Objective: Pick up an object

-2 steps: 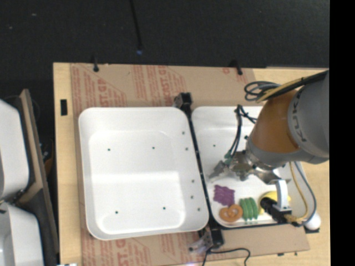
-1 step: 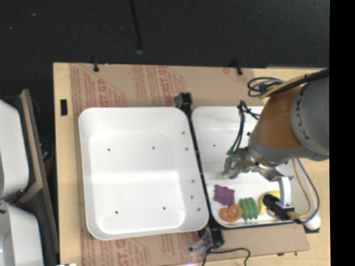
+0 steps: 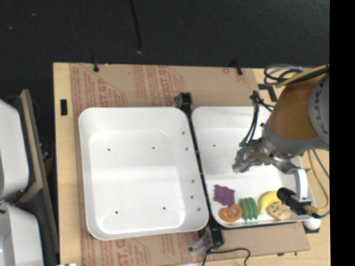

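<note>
While the grey arm with its orange band reaches in from the right, its gripper (image 3: pixel 242 162) hangs over the middle of the right-hand shallow white bin (image 3: pixel 222 121); whether it is spread or closed I cannot tell. Along that bin's near edge lie a purple crumpled piece (image 3: pixel 223 193), an orange ring-shaped toy (image 3: pixel 230 213), a green ribbed piece (image 3: pixel 249 208), a yellow rounded toy (image 3: pixel 270 199) and a tan speckled cookie (image 3: pixel 279 210). Beside it on the counter (image 3: pixel 66 148) sits the left white bin (image 3: pixel 138 170).

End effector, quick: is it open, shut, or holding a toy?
End effector: cannot be told; it hangs over the right bin, above the toys.
</note>
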Action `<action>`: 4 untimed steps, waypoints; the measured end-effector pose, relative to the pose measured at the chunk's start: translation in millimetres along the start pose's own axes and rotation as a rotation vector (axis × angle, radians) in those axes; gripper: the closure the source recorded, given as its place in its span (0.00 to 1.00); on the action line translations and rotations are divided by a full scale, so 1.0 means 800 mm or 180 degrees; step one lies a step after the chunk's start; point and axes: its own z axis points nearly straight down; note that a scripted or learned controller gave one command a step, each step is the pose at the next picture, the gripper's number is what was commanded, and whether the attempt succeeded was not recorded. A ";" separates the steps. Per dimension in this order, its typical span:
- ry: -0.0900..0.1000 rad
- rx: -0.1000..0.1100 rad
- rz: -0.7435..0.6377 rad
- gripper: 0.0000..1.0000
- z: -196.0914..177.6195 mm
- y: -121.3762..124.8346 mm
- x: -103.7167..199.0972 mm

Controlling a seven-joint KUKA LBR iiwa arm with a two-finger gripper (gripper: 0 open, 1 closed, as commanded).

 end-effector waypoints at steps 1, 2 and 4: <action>0.0000 -0.0003 -0.0002 1.00 -0.070 0.010 -0.010; 0.0001 0.0006 -0.0005 1.00 -0.107 0.011 -0.010; 0.0004 0.0017 -0.0018 1.00 -0.082 -0.004 0.123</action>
